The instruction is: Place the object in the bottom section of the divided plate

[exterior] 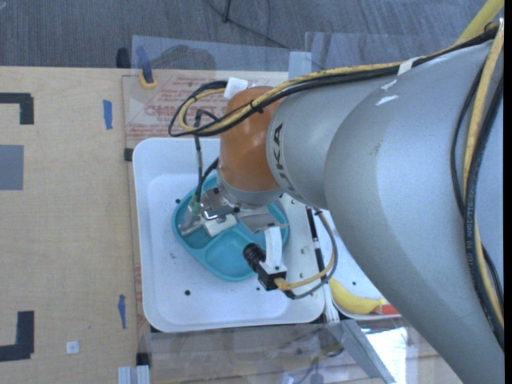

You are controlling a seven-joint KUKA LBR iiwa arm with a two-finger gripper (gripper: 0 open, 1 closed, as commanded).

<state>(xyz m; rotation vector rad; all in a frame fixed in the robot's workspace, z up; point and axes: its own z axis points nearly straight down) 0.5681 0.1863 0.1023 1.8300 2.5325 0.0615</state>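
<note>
A blue divided plate (218, 256) lies in the left white bin (156, 238). My gripper (206, 214) reaches down over the plate's upper left part, its metal body right above the plate's rim. The grey arm with its orange band (244, 150) covers the upper right part of the plate. The lower section of the plate (224, 261) shows bare blue. I see no object between the fingers; the wrist hides much of them.
A yellow banana (356, 298) lies in the right bin, below the arm. Black and yellow cables (300, 278) hang from the wrist over the plate's right side. Cardboard bench surface (64, 214) spreads to the left of the bin.
</note>
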